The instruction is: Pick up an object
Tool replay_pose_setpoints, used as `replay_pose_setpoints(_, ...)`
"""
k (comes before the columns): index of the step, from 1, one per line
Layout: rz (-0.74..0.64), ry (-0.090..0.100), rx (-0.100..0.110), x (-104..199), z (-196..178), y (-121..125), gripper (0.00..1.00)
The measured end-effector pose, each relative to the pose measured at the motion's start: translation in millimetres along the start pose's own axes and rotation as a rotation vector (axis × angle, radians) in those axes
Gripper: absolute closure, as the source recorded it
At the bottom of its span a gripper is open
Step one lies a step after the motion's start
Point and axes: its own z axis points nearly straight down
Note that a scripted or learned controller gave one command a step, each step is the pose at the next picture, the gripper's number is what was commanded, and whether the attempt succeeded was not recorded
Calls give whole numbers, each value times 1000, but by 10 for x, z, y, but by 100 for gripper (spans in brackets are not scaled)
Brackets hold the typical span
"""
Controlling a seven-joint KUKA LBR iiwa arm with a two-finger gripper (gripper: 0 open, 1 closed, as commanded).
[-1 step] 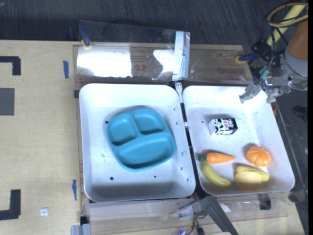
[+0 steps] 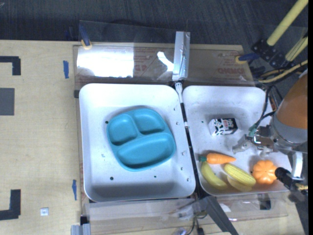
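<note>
Gripper (image 2: 254, 140) over right bin (image 2: 195, 102), grip state unclear; arm (image 2: 293, 116) cut off at edge.

- Two bins sit side by side on the desk (image 2: 34, 155); the jaws hang over the right bin's (image 2: 230, 99) right near part.
- Pumpkin (image 2: 264, 172): just left of the jaws.
- Corn cob (image 2: 239, 176) and banana (image 2: 212, 176): further left, along the near wall.
- Carrot (image 2: 220, 157): just behind those two.
- Small carton (image 2: 223, 126): left of the jaws and further back.
- Divided plate (image 2: 142, 138): far left of the jaws, in the left bin (image 2: 88, 131).
</note>
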Motion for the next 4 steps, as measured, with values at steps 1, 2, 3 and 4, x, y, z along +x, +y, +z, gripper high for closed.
replay_pose_setpoints(1, 499, 2, -8, 232, -617, 506, 0)
replay_pose_setpoints(2, 403, 5, -7, 1219, -866, 1017, 0)
replay_pose_setpoints(3, 344, 3, -10, 783, 85, 420, 0)
replay_pose_setpoints(4, 346, 4, -9, 790, 2, 416, 100)
